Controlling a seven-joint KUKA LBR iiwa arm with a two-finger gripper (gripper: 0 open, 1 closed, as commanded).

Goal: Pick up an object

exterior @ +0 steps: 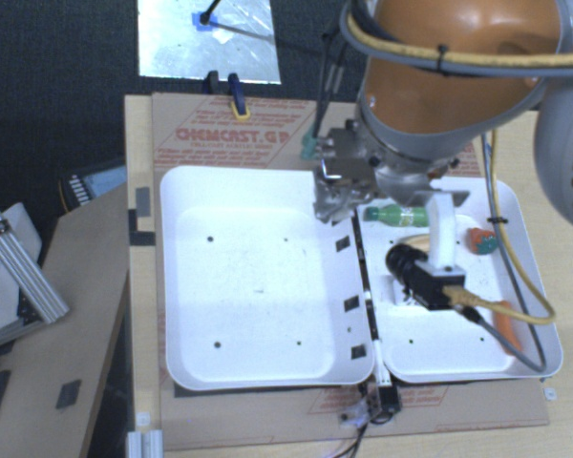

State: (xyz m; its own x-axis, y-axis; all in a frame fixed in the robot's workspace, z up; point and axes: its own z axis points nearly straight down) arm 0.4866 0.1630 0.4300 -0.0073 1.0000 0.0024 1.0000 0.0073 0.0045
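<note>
Closest to the lens, looming large at the far right: arm (458, 27), its orange band glossy and crossed by a yellow cable. Beneath it, gripper (334, 208), down at the far end of the seam where the two bins meet, over the far right corner of the left bin (253, 375). Cannot tell whether clenched or released.

Candidates for the pick, all in the right bin (439, 368):
- Bottle (398, 216), green with a white label, lying on its side along the far edge, near the far left corner, just right of the gripper and partly hidden behind the robot's pale bracket.
- Toy (480, 241), orange and teal, by the right edge toward the far corner, apart from the bottle.
- Carrot (510, 325), orange, lying aslant at the near right corner, crossed by the yellow cable, well apart from the gripper.

Left bin: white floor marked by a few small dark dots.

Under both bins, cardboard (229, 134) with red print, showing along the far and near edges. At its far edge, a blue and yellow clamp (237, 98). Beyond that, a shiny foil sheet (208, 27).
</note>
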